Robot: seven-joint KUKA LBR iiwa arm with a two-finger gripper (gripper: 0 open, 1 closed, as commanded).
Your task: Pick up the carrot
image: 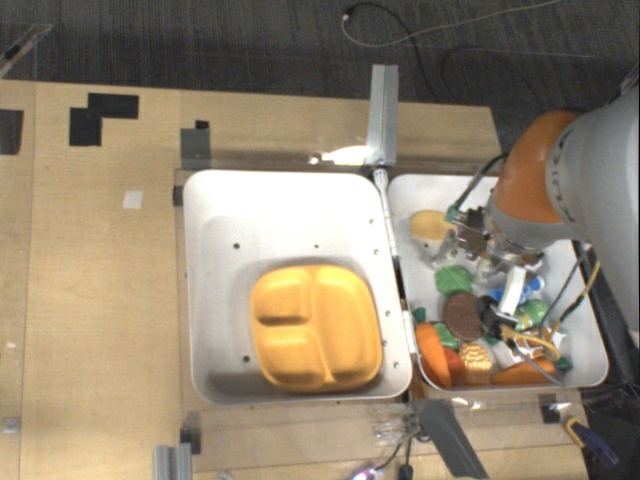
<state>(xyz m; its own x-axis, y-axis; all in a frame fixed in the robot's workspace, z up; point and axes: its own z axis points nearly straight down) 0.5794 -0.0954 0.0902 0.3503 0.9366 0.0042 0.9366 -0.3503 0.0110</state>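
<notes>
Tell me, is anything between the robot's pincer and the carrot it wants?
Yes. The carrot lies at the right bin's near-left corner. The pincer hovers over the bin's middle, and a brown round piece and other toy food crowd between them, touching the carrot's side.

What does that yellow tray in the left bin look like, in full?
The yellow tray looks like smooth moulded plastic, squarish with rounded corners and three shallow compartments: two small ones on the left, one long one on the right. It lies flat, slightly turned, on the floor of the left bin, towards its front right corner. Nothing sits in it.
</notes>
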